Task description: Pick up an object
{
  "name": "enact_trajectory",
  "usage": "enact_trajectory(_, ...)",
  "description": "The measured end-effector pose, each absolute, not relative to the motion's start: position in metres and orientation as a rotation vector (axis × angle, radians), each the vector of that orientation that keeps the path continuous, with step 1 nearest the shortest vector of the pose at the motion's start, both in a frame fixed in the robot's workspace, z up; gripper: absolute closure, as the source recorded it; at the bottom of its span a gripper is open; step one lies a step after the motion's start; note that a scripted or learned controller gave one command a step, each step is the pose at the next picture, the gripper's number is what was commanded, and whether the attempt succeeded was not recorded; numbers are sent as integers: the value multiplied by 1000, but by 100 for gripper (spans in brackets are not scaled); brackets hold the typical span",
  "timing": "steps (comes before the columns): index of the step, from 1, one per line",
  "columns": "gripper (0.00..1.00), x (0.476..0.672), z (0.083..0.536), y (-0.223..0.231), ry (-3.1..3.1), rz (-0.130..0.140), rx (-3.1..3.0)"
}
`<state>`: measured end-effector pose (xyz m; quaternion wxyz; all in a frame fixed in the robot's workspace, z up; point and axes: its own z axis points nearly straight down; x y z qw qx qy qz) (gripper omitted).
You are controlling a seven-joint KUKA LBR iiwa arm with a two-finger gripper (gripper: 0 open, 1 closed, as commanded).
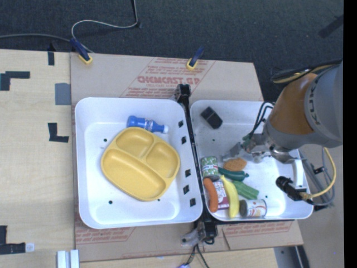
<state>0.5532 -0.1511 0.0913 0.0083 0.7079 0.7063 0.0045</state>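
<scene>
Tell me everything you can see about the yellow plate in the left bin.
The yellow plate looks like smooth, matte plastic, roughly round with soft corners. Raised ridges divide it into three compartments, and nothing lies in them. It lies flat and face up on the floor of the left bin, near the middle and turned at an angle to the walls. A blue bottle lies right by its upper edge; whether they touch is unclear.

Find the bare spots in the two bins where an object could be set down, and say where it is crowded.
Left bin: bare floor along its near edge, below the yellow plate. Right bin: bare middle between the black block and the end effector. Crowded: the right bin's near-left corner, around the banana and green can.
</scene>
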Motion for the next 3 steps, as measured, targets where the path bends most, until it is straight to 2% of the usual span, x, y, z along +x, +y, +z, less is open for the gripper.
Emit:
enact_trajectory(1, 100, 555, 102, -149, 2212, 19, 2210)
enact_trajectory(2, 0, 554, 101, -149, 2214, 17, 2212)
enact_trajectory(3, 0, 575, 89, -102, 2216, 8, 2215)
